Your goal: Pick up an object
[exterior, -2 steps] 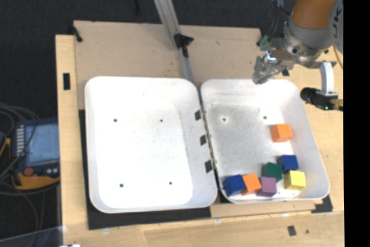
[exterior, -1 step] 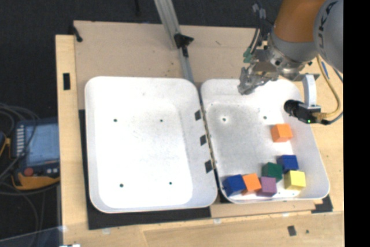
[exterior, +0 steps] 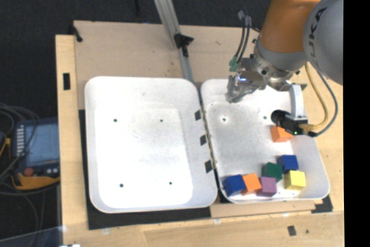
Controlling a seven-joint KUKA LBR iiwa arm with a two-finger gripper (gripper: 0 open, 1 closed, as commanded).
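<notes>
The left bin (exterior: 141, 142) lies well to the left of the gripper (exterior: 237, 89), which hangs over the right bin's (exterior: 243, 136) far corner; whether its jaws are spread or pressed together I cannot tell. Well below the jaws sit a blue block (exterior: 234, 184), orange block (exterior: 252, 182), purple block (exterior: 268, 185), green block (exterior: 272, 170) and yellow block (exterior: 295, 179).

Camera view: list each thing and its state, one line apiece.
Gripper: above the right bin's far-left corner, holding nothing visible.
Right bin: holds seven blocks.
Orange block: alone, near the right wall.
Six blocks: clustered along the near wall.
Left bin: flat on the bench.
</notes>
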